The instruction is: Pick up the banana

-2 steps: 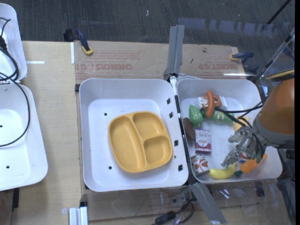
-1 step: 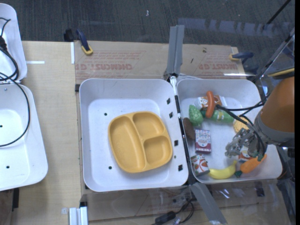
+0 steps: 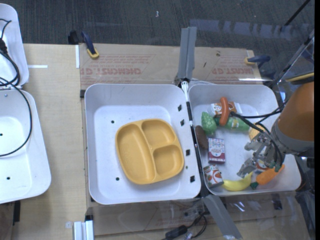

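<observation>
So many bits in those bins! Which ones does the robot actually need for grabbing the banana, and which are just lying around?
Needed:
banana
gripper

Just lying around:
yellow divided plate
carrot
small red carton
hot dog
green vegetable

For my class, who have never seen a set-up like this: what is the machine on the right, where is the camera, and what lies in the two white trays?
One camera looks down at a slant on a bench. The grey-and-orange robot arm reaches in from the right; its metal gripper hangs just above the yellow banana, with nothing visibly held. The right white bin also contains an orange carrot, a red carton and other toy foods. The left white bin holds a yellow divided plate.
</observation>
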